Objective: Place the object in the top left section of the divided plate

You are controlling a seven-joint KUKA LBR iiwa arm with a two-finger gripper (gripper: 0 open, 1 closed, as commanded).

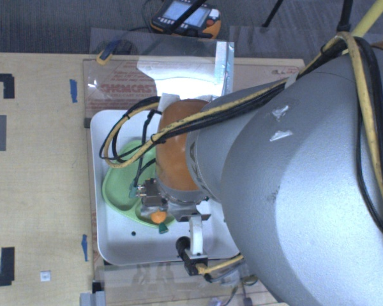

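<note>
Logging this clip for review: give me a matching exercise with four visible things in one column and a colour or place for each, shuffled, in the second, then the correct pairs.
Things:
1. Shallow divided plastic plate
2. Small carrot-like object
3. Band above the arm's wrist
4. Handheld control pendant

Descriptions:
A. Orange-brown, wrapped round the grey arm
B. Light green, lying in the white bin
C. On the floor beyond the bench's far edge
D. Orange with a green end, at the plate's near rim

Pairs: 1-B, 2-D, 3-A, 4-C
</note>
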